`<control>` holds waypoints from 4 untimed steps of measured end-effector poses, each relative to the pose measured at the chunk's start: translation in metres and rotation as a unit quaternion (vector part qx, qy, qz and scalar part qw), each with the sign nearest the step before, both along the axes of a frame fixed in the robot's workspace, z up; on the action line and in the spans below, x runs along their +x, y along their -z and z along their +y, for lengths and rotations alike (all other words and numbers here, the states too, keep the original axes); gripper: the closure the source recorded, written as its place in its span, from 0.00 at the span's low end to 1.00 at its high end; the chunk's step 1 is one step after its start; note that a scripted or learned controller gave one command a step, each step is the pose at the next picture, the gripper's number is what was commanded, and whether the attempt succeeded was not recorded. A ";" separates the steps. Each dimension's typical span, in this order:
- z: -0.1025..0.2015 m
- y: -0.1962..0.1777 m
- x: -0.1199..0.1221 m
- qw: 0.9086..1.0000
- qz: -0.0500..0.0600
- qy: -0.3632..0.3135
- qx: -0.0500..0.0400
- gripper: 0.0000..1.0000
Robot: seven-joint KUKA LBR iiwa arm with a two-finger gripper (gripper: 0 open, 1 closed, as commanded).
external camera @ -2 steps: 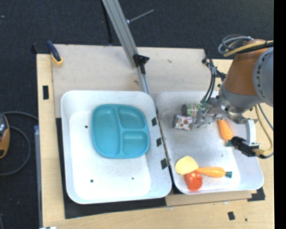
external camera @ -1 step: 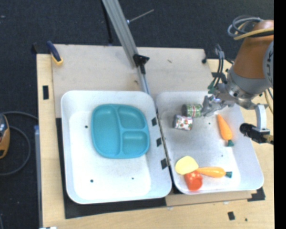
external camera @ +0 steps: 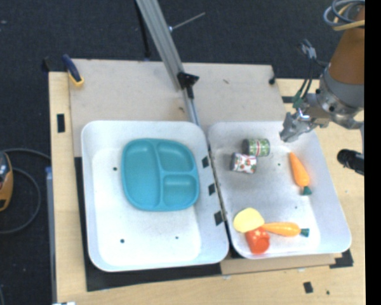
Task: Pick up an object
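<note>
- The gripper (external camera: 294, 127) hung over the far right part of the right bin (external camera: 330, 230), with the grey arm (external camera: 343, 84) reaching in from the right.
- Whether the claw was released or clenched could not be told from this view; nothing was visibly held by it.
- The task named no particular object, so any of the pieces in the right bin could have served.
- Closest to the gripper were a small green can (external camera: 257, 147), just to its left, and an upright carrot (external camera: 298, 172), just nearer than it.
- A small white box with red marks (external camera: 244, 163) lay touching or almost touching the can on its near side.
- At the near edge of the bin sat a yellow round piece (external camera: 247, 220), a red piece (external camera: 258, 241) and a second carrot (external camera: 284, 229) lying sideways, all bunched together.
- The left bin (external camera: 101, 234) held a teal divided plate (external camera: 160, 173), well apart from the gripper.
- Judged from this, the pick was not yet done: every object rested on a bin floor and none was lifted.
- What remained, it seemed, was to settle over one piece, close on it and raise it; the can or the upright carrot looked the handiest.
</note>
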State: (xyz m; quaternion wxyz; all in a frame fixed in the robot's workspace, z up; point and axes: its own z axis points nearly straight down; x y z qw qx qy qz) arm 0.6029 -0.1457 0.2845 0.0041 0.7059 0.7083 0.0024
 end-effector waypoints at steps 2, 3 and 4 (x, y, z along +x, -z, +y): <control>0.054 0.011 0.004 1.000 0.004 -0.002 0.001 1.00; 0.104 0.026 0.004 1.000 0.004 -0.001 0.001 1.00; 0.155 0.028 -0.011 1.000 0.004 -0.001 0.001 1.00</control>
